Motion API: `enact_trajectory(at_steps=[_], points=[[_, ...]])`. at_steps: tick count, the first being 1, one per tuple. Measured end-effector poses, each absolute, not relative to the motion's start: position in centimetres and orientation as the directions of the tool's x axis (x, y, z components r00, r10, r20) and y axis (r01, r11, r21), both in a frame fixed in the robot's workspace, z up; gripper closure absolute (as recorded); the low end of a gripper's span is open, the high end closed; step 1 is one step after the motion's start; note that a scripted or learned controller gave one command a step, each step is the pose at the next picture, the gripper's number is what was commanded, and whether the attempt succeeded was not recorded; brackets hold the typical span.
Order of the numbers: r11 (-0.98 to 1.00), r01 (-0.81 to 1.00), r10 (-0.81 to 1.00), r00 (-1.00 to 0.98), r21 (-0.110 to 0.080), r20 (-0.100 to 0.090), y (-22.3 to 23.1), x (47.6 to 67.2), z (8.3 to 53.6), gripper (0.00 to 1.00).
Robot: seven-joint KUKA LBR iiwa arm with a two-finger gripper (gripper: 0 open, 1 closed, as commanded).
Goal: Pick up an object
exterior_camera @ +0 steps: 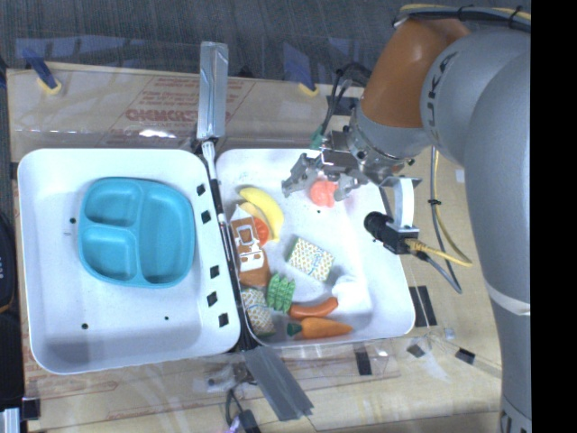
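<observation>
- The left bin point(45, 242) holds a blue divided plate point(138, 231), lying flat toward its upper middle.
- The right bin point(383, 305) sits just beside it on the surface point(117, 97), and its things crowd the left half.
- A yellow banana point(261, 207) lies near the top of that group, with a brown and white box point(248, 246) just below it, against the dividing wall.
- A green toy point(279, 291) and a patterned packet point(309, 259) lie lower, the packet tilted.
- Two orange carrots point(317, 318) rest along the bottom wall.
- The claw point(323, 184) hangs over the upper part of the right bin, fingers spread, with a small red-pink object point(322, 193) between them, above the bin floor.
- The grey arm point(469, 124) with its orange band comes in from the right.
</observation>
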State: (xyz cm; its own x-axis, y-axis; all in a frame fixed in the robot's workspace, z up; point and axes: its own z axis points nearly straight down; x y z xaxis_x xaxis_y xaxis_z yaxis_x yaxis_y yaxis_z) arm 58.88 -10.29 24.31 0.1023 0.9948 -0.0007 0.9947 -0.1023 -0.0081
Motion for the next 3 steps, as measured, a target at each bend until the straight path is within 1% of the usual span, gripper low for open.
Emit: enact_trajectory(at_steps=[1,2,3], points=[[0.022,1.0,1.0,-0.022,-0.003,0.001,-10.3,63.5,9.0,0.0],[0.196,0.981,0.981,-0.196,-0.005,0.001,-9.0,63.3,19.0,0.0],[0.308,0.951,0.951,-0.308,-0.003,0.002,-11.3,64.0,9.0,0.0]])
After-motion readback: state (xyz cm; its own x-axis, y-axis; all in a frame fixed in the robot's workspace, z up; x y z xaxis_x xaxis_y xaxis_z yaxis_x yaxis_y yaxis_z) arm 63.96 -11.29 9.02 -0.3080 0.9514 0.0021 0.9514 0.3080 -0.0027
